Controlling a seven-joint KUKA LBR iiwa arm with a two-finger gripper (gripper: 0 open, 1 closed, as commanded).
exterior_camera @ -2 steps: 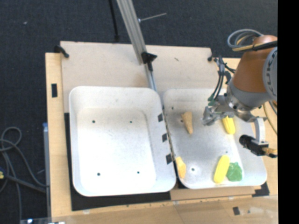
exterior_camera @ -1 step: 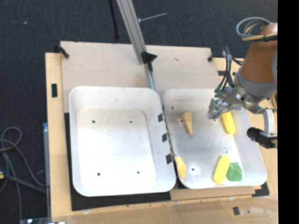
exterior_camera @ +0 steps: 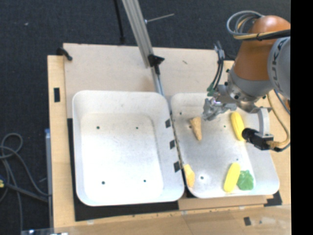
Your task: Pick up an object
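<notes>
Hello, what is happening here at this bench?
A robot arm reaches in from the right and holds its hand low over the right bin, beside a tan cone-shaped piece. The bin also holds two yellow pieces, a green piece and an orange-yellow piece. Nothing appears lifted yet.

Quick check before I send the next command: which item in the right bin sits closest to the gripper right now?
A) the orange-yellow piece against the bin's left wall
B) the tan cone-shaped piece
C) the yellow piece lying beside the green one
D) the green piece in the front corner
B: the tan cone-shaped piece lies just below and left of the gripper, while the other items in the right bin lie farther off.
</notes>
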